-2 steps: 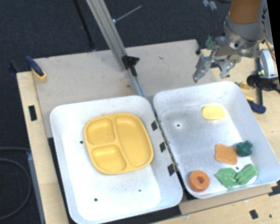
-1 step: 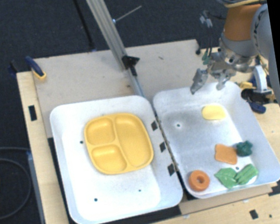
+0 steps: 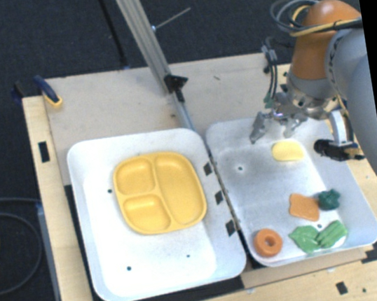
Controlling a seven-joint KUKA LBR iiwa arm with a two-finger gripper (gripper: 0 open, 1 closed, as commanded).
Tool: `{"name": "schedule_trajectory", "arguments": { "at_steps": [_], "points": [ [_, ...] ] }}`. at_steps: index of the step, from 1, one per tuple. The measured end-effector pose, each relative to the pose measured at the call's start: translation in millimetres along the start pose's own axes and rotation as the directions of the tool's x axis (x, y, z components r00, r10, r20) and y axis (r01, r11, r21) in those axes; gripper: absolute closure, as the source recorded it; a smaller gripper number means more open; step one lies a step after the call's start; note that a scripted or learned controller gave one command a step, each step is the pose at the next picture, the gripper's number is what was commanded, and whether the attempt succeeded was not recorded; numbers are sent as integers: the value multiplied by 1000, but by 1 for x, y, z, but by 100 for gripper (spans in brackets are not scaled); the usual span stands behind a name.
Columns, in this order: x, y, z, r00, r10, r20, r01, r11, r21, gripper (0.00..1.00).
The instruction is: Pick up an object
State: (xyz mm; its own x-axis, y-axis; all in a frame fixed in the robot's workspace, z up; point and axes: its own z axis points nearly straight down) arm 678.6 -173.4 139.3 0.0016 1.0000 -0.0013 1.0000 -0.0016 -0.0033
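In the right bin (image 3: pixel 245 172), your gripper (image 3: pixel 274 123) hangs spread wide and empty above the yellow piece (image 3: pixel 288 151); descending off-centre could nudge it aside.

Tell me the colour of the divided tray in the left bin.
Yellow. The divided tray shows plainly in the camera view, lying in the white left bin.

We see the grey, orange-banded arm (image 3: pixel 321 47) at upper right, its gripper (image 3: pixel 274 124) hanging with fingers spread.
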Motion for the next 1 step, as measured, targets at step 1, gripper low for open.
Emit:
{"name": "schedule_trajectory", "arguments": {
  "at_steps": [1],
  "points": [
    [-1, 0, 40, 1000, -2, 1, 2, 1000, -4, 0]
  ]
}}
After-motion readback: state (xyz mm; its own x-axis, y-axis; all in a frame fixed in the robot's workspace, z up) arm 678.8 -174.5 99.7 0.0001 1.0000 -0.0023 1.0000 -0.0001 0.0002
